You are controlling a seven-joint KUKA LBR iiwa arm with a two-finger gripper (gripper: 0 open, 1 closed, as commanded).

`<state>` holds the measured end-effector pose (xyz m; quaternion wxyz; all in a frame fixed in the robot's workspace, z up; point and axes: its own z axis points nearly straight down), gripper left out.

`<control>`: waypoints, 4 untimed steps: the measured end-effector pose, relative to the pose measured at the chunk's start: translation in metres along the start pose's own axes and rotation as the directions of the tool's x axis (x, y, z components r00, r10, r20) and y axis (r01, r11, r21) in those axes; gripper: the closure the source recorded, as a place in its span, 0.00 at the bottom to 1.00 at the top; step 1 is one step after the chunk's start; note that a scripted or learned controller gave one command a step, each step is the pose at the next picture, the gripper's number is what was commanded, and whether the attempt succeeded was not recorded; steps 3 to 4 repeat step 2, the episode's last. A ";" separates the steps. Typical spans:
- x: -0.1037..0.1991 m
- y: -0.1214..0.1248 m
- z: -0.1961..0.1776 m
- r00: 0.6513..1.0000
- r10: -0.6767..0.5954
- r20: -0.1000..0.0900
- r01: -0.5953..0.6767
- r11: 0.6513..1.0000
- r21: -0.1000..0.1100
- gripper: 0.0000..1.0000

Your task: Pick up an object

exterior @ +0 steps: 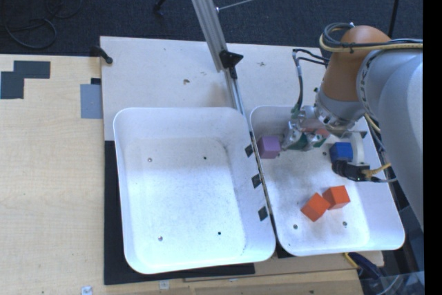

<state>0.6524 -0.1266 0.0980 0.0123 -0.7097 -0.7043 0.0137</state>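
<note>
Purple block (pixel 268 146) just left of claw (pixel 295 139), near right bin's (pixel 387 235) left wall

arm (pixel 397 100): cut by right edge | pincer (pixel 298 138): fingers unclear

A purple cube (pixel 268 146) sits near the right bin's (pixel 387 235) left wall. A blue block (pixel 341 151) lies mid-bin. Two orange cubes (pixel 325 202) rest touching, nearer the front.

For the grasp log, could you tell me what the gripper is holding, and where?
Cannot be told: the gripper sits beside the purple block, its grip unclear.
</note>
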 end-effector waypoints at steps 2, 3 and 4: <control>0.117 -0.021 -0.091 1.000 -0.009 -0.002 0.009 1.000 -0.030 1.00; 0.117 -0.021 -0.091 1.000 -0.009 -0.002 0.009 1.000 -0.030 1.00; 0.117 -0.021 -0.091 1.000 -0.009 -0.002 0.009 1.000 -0.030 1.00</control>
